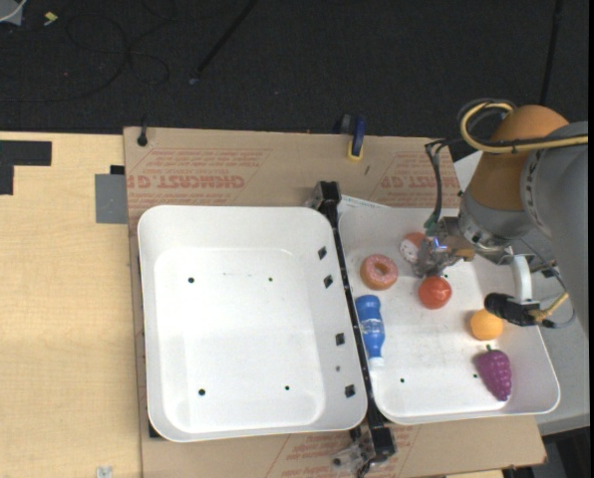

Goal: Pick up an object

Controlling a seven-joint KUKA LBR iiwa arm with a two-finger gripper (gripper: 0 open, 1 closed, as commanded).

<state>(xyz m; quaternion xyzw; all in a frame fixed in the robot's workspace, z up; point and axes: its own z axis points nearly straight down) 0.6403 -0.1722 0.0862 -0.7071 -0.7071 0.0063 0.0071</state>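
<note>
arm comes in from the right, wrist bent down, gripper hanging low, can't really make out the tip

One fixed camera looks down at a slant from well above the worktop. It takes in both bins, the left bin and the right bin, with dark floor beyond. The arm enters from the right.

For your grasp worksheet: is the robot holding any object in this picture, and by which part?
It cannot be told. The end effector is low in the right bin, just above the red tomato, but no object shows in its grip.
</note>
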